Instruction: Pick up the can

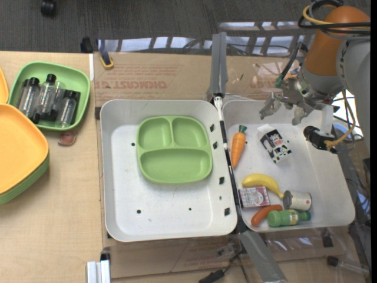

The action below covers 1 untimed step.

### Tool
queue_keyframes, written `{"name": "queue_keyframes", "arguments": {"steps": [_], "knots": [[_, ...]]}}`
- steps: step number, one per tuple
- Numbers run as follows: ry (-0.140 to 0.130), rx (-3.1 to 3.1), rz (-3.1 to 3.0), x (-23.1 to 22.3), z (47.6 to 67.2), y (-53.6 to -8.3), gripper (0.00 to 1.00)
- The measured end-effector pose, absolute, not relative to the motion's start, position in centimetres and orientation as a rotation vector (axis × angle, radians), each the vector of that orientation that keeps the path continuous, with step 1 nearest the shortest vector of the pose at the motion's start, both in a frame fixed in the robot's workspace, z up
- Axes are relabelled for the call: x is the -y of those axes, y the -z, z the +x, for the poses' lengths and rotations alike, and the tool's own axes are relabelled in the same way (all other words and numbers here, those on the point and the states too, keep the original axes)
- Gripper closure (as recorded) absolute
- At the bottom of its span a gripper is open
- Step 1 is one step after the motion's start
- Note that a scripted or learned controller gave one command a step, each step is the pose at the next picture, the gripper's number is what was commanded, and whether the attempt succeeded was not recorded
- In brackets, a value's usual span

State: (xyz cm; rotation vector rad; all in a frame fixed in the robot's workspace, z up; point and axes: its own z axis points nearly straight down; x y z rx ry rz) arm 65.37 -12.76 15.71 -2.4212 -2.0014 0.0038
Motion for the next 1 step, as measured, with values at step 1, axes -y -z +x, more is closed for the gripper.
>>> {"name": "queue_keyframes", "arguments": {"steps": [1], "knots": [[-0.006, 1.712, -2.632, 12.49, 65.79, -9.38, 0.00]]}}
